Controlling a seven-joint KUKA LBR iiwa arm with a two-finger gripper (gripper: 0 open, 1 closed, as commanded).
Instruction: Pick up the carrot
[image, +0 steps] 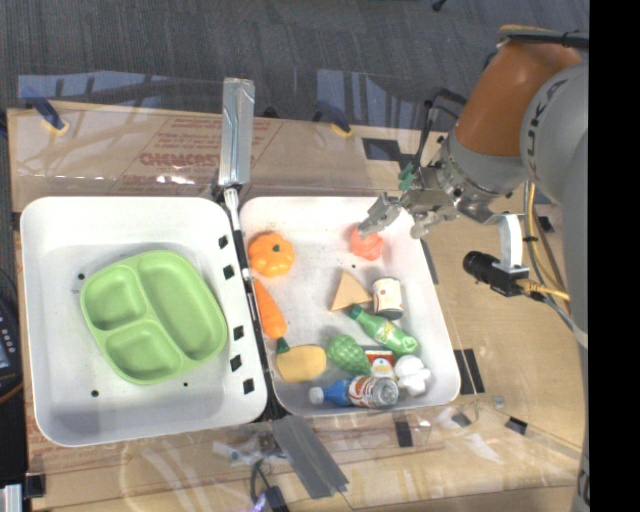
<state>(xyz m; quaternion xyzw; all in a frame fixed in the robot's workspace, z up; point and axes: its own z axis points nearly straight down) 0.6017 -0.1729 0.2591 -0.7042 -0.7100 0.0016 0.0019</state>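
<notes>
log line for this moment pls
target: carrot at right bin's left wall, untouched | gripper above bin's far right, near red toy | grasp: none

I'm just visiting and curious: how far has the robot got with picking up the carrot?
Nothing looks done yet. The carrot lies against the left wall of the right bin, below the small pumpkin. The gripper hangs over the bin's far right side, near a red toy. Reaching, gripping and lifting the carrot are all left.

Grey arm (540, 110) reaching from right, claw (398, 215) lowered, fingers seemingly spread
</notes>
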